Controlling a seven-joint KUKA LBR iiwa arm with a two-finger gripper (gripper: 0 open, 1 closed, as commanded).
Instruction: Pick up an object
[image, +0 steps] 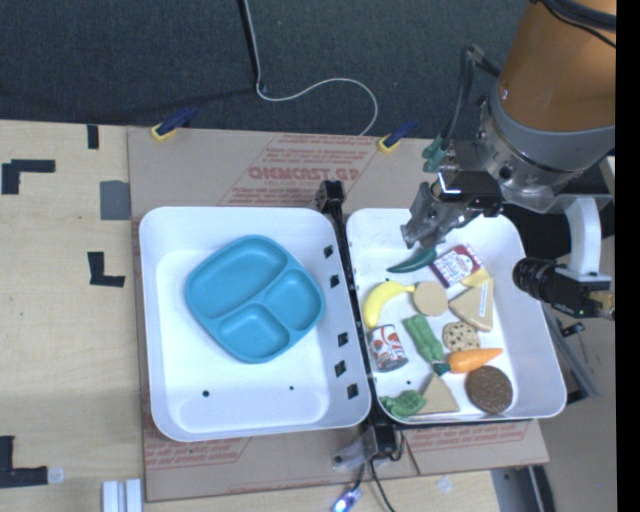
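Cardboard-topped bench (200, 165), hand (428, 232) over right bin (535, 330), grip unclear, green pepper (412, 263) partly hidden beneath

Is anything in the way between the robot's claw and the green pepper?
Nothing visible is. The claw hangs right above the green pepper at the far end of the right bin. The purple packet and the banana lie beside the pepper, not over it.

Gripper (428, 232) above right bin (535, 345) toys; blue tray (254, 297) in left bin (165, 300)
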